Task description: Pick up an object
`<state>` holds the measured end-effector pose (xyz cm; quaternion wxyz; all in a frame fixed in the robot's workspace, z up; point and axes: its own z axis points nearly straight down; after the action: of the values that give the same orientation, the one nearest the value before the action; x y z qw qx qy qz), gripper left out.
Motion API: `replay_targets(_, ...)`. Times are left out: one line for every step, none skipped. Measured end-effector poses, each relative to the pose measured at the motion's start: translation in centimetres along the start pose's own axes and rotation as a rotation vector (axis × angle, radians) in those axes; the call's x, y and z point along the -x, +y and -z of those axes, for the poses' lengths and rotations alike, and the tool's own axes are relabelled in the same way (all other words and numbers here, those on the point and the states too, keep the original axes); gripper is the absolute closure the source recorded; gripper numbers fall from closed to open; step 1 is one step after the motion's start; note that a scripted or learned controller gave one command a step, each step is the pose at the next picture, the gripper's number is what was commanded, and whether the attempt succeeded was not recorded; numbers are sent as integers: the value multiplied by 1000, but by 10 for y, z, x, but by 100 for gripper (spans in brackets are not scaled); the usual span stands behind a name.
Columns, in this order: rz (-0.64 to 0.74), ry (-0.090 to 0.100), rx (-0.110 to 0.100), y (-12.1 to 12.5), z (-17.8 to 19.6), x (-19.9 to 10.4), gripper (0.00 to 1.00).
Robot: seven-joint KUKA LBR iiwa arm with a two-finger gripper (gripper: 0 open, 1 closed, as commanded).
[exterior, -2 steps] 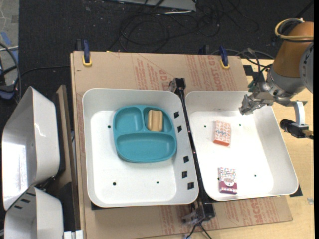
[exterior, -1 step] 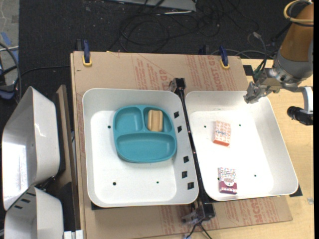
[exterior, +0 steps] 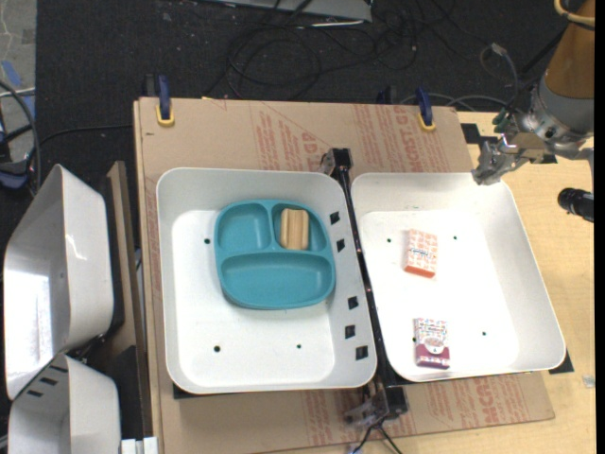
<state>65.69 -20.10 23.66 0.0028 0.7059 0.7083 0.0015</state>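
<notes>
Gripper (exterior: 492, 166) hangs over the far right corner of the right bin (exterior: 529, 253), on an arm cut off by the frame's edge; too small and blurred to tell its state. 2 small boxes lie there: 1 orange-white (exterior: 421, 253), 1 pink-white (exterior: 431, 342). Left bin (exterior: 189, 282) holds 1 teal divided plate (exterior: 269, 272) with 1 wooden block (exterior: 295, 228) in its upper-right compartment.

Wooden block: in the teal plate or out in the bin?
In. The wooden block lies in the upper-right compartment of the teal plate, inside the left bin.
</notes>
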Motion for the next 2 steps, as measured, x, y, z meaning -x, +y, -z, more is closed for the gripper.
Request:
replay_targets(4, 3, -5, -8, 9, -53, 100)
replay_targets(4, 3, -7, -17, -2, -109, 100)
